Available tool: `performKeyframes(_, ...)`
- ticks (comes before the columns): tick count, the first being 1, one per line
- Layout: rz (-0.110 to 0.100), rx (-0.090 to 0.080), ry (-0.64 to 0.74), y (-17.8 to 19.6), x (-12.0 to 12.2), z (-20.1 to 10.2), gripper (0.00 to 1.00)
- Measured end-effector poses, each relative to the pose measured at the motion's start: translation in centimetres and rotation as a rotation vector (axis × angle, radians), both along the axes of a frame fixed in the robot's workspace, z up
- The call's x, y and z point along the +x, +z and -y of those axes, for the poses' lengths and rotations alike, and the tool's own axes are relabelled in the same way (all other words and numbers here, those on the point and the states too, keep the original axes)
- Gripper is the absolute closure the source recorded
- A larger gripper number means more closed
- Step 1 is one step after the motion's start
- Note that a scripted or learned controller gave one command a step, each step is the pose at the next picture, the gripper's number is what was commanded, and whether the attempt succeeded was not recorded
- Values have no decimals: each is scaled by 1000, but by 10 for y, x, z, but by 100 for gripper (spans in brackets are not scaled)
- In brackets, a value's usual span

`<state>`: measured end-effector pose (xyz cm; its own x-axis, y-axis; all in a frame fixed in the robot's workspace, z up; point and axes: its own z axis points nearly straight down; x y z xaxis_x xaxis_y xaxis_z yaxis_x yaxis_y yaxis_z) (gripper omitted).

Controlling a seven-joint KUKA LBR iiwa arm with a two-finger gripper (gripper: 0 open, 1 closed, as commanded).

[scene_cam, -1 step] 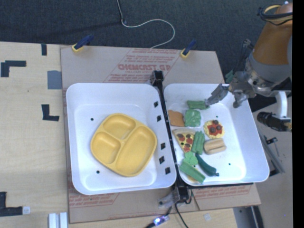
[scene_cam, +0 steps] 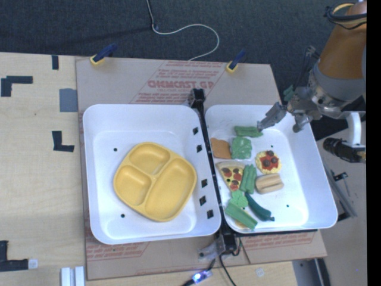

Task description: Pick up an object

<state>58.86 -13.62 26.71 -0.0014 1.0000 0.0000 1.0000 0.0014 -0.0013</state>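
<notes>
The right bin (scene_cam: pixel 309 177) holds several toy foods: a green pod (scene_cam: pixel 247 131), a green leafy piece (scene_cam: pixel 241 148), an orange slab (scene_cam: pixel 220 149), a pizza slice (scene_cam: pixel 231 174), a small round tart with red dots (scene_cam: pixel 268 161), a hot dog bun (scene_cam: pixel 269 185) and several green pieces (scene_cam: pixel 243 204). My gripper (scene_cam: pixel 280 124) hangs over the bin's far right part, just right of the green pod. Its fingers stand apart with nothing between them; one fingertip (scene_cam: pixel 264 123) is close to the pod's right end.
The left bin (scene_cam: pixel 101 130) holds a yellow divided plate (scene_cam: pixel 156 180). A black divider with clips (scene_cam: pixel 202 154) runs between the bins. Cardboard (scene_cam: pixel 172 82) lies under both, held by blue-yellow clamps (scene_cam: pixel 102 54). A white cable (scene_cam: pixel 190 31) lies behind.
</notes>
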Motion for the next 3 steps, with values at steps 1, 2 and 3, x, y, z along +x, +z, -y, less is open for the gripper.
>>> performKeyframes(1,-5,0,0,-48,6,4,0)
performKeyframes(2,-5,0,0,-97,11,-3,0)
performKeyframes(3,-7,1,0,-160,5,-7,0)
